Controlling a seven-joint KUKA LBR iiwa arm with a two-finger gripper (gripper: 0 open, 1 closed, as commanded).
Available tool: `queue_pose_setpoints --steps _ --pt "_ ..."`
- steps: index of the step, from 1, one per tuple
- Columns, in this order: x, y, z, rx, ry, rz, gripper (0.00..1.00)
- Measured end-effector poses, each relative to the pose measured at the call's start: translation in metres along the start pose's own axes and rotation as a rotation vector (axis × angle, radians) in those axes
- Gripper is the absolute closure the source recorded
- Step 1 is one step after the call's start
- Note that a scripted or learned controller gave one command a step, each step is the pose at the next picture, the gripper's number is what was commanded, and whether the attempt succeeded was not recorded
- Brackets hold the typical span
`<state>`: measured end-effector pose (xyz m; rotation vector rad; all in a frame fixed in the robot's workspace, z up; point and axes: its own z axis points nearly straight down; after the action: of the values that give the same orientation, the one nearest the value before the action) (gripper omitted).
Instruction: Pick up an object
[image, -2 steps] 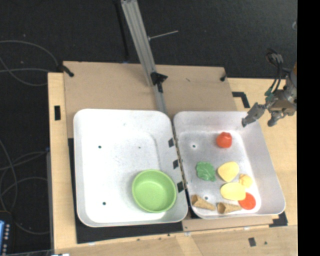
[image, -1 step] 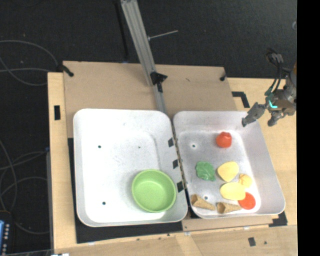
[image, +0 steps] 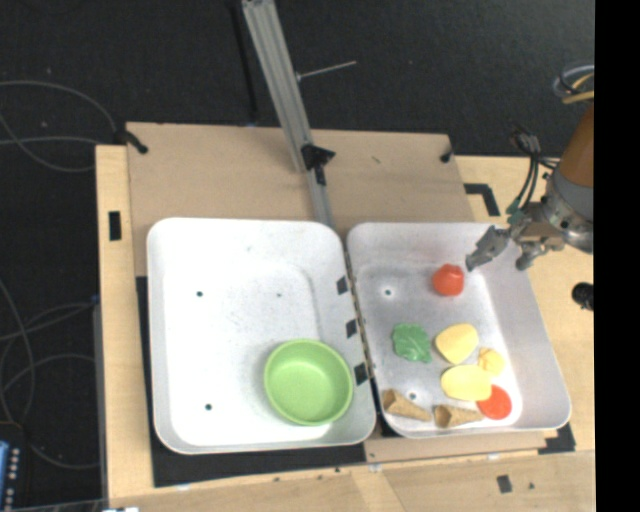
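One tool (image: 506, 252) open, near round red ball (image: 448, 281); apart.

Bench with two bins

A flat tan board bench top (image: 230, 175) carries two shallow white plastic bins touching side by side: the left bin (image: 215, 290) and the right bin (image: 400, 250). A slim grey metal post (image: 285, 90) stands on the bench just behind their shared edge.
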<state>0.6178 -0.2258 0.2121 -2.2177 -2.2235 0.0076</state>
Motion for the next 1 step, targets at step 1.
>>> queue_pose_setpoints --steps 1 --pt "0.0057 -0.0076 0.0492 0.000 0.001 0.002 0.00"
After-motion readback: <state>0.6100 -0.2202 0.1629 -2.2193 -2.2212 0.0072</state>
